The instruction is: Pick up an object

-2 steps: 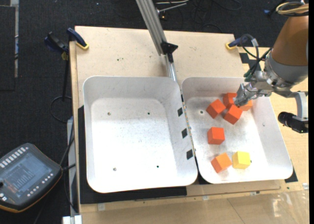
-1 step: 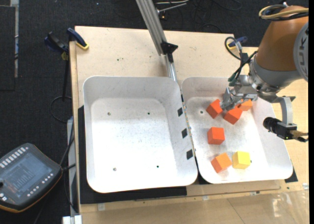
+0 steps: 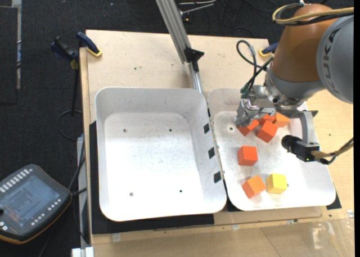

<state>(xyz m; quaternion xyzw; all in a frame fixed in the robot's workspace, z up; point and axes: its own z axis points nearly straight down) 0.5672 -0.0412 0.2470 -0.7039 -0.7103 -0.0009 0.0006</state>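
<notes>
My gripper (image 3: 247,118) is lowered into the far part of the right bin (image 3: 315,185), right over a cluster of blocks. A small red-orange block (image 3: 245,129) lies just under its tip, touching or nearly so. A larger red-orange block (image 3: 268,131) sits beside it on the right, and an orange block (image 3: 282,119) is partly hidden behind the wrist. Nearer the front lie a red-orange cube (image 3: 247,155), an orange cube (image 3: 253,186) and a yellow cube (image 3: 276,183). No block is seen lifted.
The left bin (image 3: 152,154) adjoins the right one along a shared rim with black clips (image 3: 212,152). A slanted metal pole (image 3: 171,17) ends at the back of the bins. A control pendant (image 3: 28,202) lies at the lower left, and clamps (image 3: 84,45) sit on the bench's back-left corner.
</notes>
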